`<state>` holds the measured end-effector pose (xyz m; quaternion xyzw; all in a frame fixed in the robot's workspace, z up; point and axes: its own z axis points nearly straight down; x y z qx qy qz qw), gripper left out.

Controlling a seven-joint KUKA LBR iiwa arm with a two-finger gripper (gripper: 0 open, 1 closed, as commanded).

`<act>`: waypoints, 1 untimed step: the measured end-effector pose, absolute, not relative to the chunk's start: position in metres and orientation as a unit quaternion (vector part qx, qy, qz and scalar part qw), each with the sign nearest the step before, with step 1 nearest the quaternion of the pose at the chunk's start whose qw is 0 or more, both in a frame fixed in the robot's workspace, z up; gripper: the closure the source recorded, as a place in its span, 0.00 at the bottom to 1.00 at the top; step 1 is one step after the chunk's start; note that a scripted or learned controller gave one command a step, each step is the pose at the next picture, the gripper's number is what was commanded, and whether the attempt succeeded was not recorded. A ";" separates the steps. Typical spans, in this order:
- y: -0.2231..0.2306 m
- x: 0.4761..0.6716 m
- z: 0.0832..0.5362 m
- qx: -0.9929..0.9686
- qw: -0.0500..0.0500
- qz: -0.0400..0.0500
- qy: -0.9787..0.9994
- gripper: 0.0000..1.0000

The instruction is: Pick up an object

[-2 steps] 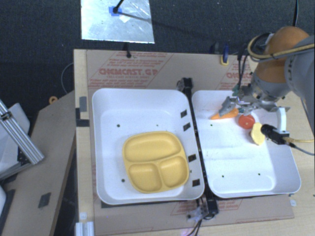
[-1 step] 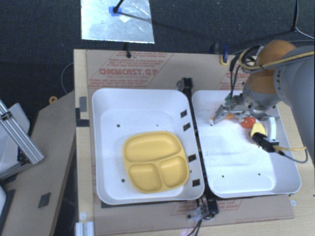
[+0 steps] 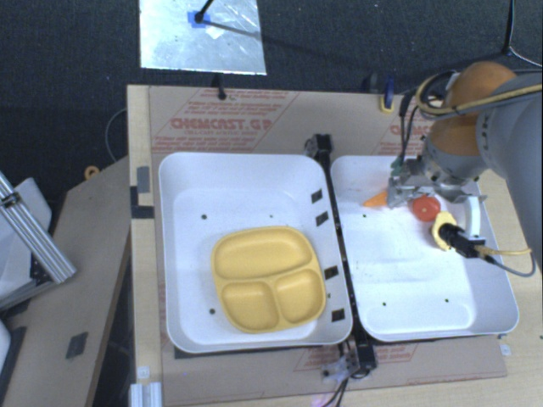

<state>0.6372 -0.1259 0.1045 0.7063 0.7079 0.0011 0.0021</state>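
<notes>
In the right bin (image 3: pixel 424 312), a small red round object (image 3: pixel 425 206) lies near the far right corner, right beside my gripper (image 3: pixel 404 190). A small orange wedge-shaped piece (image 3: pixel 374 200) lies on the bin floor just left of the gripper. The gripper is low over the bin's far end, between these two objects. The wrist and arm (image 3: pixel 475 134) cover it from above, and whether anything sits in its grasp is hidden.
The left bin (image 3: pixel 195 202) holds a yellow divided plate (image 3: pixel 267 276) with three compartments. A black divider (image 3: pixel 331 227) runs between the bins. A shiny metal sheet (image 3: pixel 202 24) lies beyond the bench at the far left.
</notes>
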 end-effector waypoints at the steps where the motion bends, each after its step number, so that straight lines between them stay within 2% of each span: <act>1: -0.134 0.634 0.163 0.707 0.003 0.002 0.707 1.00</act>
